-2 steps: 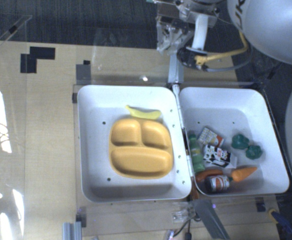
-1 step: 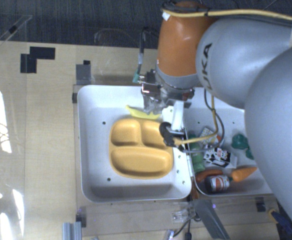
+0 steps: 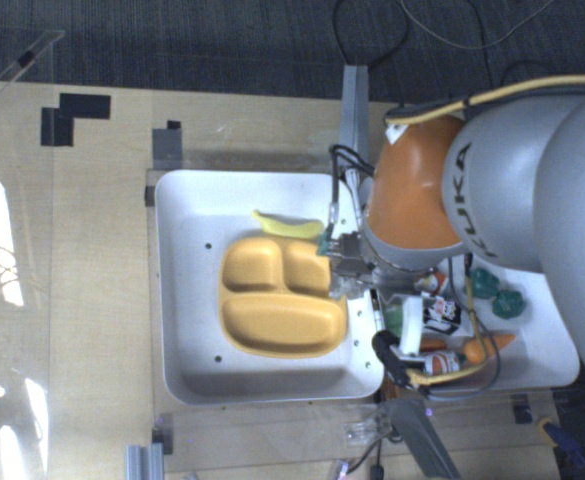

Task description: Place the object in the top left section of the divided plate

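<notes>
The divided plate was mustard yellow; the bin white; the banana pale yellow; the arm grey and orange.

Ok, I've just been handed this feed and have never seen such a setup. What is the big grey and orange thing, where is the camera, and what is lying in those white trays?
The big grey shape with the orange band is a KUKA robot arm; it reaches in from the right. One fixed camera looks down at a slant on two shallow white bins.

The left white bin holds a yellow divided plate with three sections, and a yellow banana-like object lies just behind it.

The right white bin holds small items: an orange carrot-like piece, green pieces and others I can't identify.

The arm's wrist hangs over the divide between the bins and hides its gripper, so I can't tell whether anything is held.
</notes>
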`<state>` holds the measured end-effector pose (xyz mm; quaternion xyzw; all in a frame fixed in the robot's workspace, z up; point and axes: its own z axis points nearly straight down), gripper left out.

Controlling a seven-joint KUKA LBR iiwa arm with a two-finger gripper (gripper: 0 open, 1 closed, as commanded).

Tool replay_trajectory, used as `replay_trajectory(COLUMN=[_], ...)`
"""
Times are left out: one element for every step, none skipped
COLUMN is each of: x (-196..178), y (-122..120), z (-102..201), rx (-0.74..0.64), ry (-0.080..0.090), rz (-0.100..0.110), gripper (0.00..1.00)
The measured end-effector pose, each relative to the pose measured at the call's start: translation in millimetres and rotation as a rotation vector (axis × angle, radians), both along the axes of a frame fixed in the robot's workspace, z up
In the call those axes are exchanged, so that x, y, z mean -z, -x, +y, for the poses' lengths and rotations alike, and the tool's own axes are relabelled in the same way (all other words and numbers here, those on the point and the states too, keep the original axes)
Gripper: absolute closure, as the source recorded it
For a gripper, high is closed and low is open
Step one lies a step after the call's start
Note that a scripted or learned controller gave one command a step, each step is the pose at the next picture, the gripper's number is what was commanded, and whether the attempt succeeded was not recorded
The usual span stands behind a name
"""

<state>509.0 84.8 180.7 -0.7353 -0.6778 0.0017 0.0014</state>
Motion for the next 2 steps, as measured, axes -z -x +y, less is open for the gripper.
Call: replay_trajectory(x=[-0.8, -8.4], y=[20.8, 18.7], z=[-49.3, -48.7], rx=[-0.361, -0.361], ry=[-0.002, -0.003], rz=[-0.002, 0.0], gripper=[1.0, 1.0])
